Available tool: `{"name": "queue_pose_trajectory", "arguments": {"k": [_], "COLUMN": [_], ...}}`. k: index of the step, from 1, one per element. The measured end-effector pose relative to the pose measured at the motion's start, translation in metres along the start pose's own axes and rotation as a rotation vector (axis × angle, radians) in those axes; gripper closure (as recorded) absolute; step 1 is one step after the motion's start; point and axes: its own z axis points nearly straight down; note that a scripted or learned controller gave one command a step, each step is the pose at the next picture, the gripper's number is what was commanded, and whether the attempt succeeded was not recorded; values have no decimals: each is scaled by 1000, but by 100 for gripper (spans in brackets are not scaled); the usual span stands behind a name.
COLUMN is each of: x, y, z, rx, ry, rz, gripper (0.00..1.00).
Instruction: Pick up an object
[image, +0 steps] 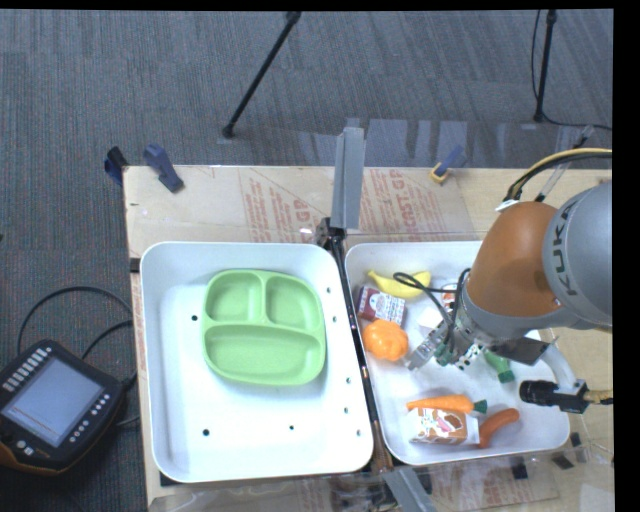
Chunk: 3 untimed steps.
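1. Orange band on the grey arm (530, 265); white "KUKA" lettering reads down the grey section at approx the right edge.
2. Red print on the cardboard bench top (400, 195) behind the bins, reversed/upside down, not readable.
3. Gripper (448, 350) is low in the right bin (555, 425), pointing left toward the orange ball (386, 341); can't tell if jaws are spread or pressed together, the arm body and cables cover them. No item seen between them.
4. Right bin items: yellow banana (400, 284) near the back wall; dark red packet (383, 306) w/ a small label, text too small to read, just in front of the banana and touching the orange ball; carrot (440, 404) lying on a printed pouch (440, 428) near the front wall; red-orange sausage-shaped toy (497, 425) beside the pouch; small green piece (499, 366) by the gripper.
5. Left bin (170, 420) holds a green divided tray (265, 328), three compartments.
6. Grey upright post (349, 180) stands behind the gap between bins.
7. Handheld control pad (55, 400) w/ screen on the carpet, far left; blue clamps (160, 165) at the bench's back-left corner.
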Motion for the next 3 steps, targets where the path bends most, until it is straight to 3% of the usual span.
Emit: {"name": "queue_pose_trajectory", "arguments": {"k": [1,2,3], "x": [36,37,7], "y": [52,52,7], "z": [-90,-90,10], "rx": [1,1,2], "ry": [-3,-3,-1], "rz": [286,285,322], "gripper": [100,0,0]}}
